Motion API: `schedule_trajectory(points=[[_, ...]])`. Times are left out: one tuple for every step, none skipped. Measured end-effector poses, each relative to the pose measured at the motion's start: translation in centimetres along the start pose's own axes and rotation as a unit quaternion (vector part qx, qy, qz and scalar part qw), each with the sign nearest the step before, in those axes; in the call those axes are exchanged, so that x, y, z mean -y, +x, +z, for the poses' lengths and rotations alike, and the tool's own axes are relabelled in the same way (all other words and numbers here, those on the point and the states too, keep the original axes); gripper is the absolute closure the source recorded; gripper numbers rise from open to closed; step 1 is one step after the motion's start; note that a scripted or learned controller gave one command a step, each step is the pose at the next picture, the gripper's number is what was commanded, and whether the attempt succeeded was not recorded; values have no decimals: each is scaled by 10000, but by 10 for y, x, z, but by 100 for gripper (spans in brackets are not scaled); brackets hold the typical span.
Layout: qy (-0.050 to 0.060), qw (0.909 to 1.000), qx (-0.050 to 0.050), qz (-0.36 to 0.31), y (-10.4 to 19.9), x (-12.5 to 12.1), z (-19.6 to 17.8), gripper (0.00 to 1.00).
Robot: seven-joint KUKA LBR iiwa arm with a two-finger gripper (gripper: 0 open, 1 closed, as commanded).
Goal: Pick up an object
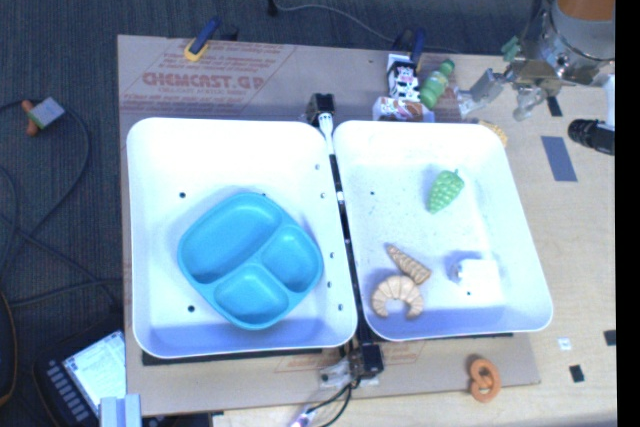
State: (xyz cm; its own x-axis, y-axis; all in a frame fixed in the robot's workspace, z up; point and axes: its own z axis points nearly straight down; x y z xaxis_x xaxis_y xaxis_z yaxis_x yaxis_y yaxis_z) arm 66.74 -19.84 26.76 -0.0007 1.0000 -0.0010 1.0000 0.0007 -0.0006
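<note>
A: Where's the claw (528, 87)?

B: Up by the far right corner of the right bin (520, 215), above the worktop (560, 245), outside the bin. Its fingers look spread, with nothing between them.

A: And the things to pick?

B: All in the right bin: green grapes (446, 190) toward the back; a cone (408, 263), a croissant (398, 296) and a small white piece (472, 270) near the front. They lie apart, which probably leaves room to reach each.

A: The left bin (160, 215)?

B: It holds a blue divided tray (250, 258).

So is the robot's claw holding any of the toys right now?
No, nothing is held. The gripper is up past the far edge of the right bin, with nothing between its fingers. The green grapes lie in the bin.
</note>
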Motion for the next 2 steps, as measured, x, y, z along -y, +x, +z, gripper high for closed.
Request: schedule_trajectory(points=[[23, 10000, -10, -3, 32, 0, 137, 0], [-35, 10000, 8, 2, 62, 46, 180, 0]])
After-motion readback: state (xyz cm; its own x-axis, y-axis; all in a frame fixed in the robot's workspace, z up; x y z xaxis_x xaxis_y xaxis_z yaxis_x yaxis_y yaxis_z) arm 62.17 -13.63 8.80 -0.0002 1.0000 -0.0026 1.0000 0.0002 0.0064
